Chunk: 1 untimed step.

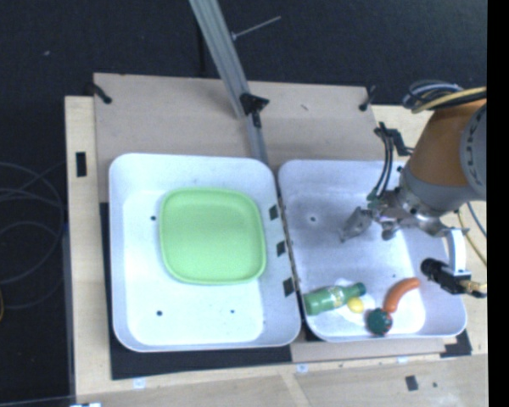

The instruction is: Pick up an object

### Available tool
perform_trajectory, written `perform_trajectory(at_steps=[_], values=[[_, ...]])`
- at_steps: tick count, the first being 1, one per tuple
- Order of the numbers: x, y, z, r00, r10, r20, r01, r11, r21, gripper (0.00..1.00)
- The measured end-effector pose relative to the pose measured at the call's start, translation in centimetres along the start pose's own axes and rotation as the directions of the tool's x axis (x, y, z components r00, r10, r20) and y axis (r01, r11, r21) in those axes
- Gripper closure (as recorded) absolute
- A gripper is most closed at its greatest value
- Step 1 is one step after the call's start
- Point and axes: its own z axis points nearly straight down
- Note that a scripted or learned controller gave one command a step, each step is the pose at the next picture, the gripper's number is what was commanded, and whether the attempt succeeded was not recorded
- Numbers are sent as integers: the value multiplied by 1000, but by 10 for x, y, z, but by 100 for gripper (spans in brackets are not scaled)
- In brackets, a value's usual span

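1. Two white bins side by side on bench: left bin (pixel 127 312) carries green plate (pixel 212 235) lying flat at centre; right bin (pixel 322 185) carries the small items.
2. Gripper (pixel 369 225) hanging over middle of right bin, arm (pixel 445 155) reaching in from 3 o'clock. Fingers spread apart, nothing between them.
3. Candidate objects bunched at 6 o'clock of right bin, likely slid against the near wall: green bottle (pixel 332 298) lying on its side, yellow piece (pixel 355 306) touching its cap end, dark green ball (pixel 377 320) just beside, orange sausage-shaped toy (pixel 400 292) at 5 o'clock.
4. All items well apart from gripper, toward 6 o'clock from it.
5. Judgement: pre-grasp stage, nothing lifted yet; open claw fits an approach. Cluster tight against wall, so risk of nudging neighbours or fingers hitting the rim.
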Motion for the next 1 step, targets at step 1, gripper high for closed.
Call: perform_trajectory(at_steps=[1], values=[[-1, 1, -13, 1000, 1, 0, -1, 1000, -5, 100]])
